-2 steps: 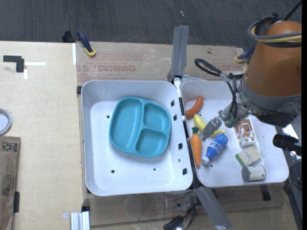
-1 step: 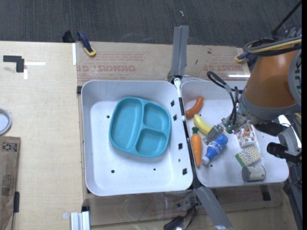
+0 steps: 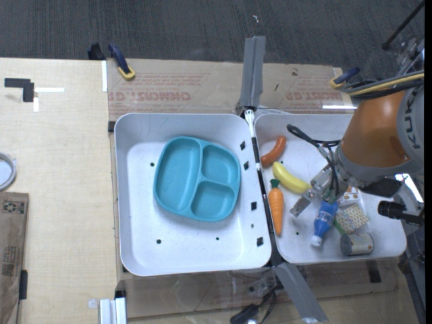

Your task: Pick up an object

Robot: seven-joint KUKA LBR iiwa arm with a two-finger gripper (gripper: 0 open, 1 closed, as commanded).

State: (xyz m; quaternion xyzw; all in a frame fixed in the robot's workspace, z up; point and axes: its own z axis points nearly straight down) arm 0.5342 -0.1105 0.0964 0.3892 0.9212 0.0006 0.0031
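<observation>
Camera view: you had the arm (image 3: 378, 137) reaching in from the right over the right bin (image 3: 297, 254), w/ the gripper (image 3: 312, 196) low in the middle of it. Its fingers looked slightly spread w/ nothing between them, though the metal tips were small and hard to read.

Closest candidates were the banana (image 3: 289, 178), just left of the tips, and the blue bottle (image 3: 323, 219), just below them. The carrot (image 3: 276, 208) lay along the left wall, the sausage (image 3: 273, 151) further up, and a grey can (image 3: 357, 244) plus a patterned box (image 3: 352, 216) sat lower right. The left bin (image 3: 135, 248) held the teal plate (image 3: 198, 179).

Risk, imo: items were crowded, so closing there could've nudged the banana aside or rolled the bottle instead of pinching either.
</observation>
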